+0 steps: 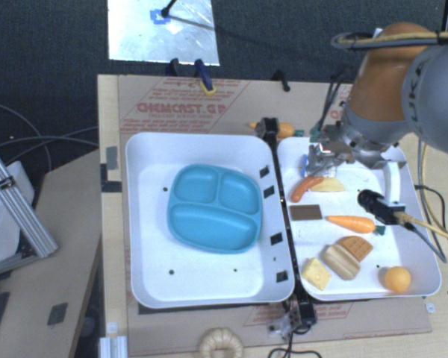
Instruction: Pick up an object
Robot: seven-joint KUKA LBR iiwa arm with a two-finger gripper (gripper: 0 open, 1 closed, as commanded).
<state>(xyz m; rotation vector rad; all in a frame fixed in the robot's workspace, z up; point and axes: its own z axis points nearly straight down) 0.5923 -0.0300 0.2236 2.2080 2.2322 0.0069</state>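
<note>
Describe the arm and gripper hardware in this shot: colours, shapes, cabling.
The arm enters from the right: fat rounded grey links with a glossy orange band above the wrist. A loop of dark and yellowish cable rides over the orange section. The gripper is a small metallic silver-grey unit with bluish highlights, blurred in this view.

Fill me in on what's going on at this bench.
A grey arm with an orange band reaches in from the right, and its two-finger gripper hangs over the far end of the right white bin, just above a red sausage-shaped toy. That bin also holds a toy carrot, a brown flat rectangle, a bread slice toy and a small orange ball. The left white bin holds a blue divided plate. Nothing is visibly grasped yet.
</note>
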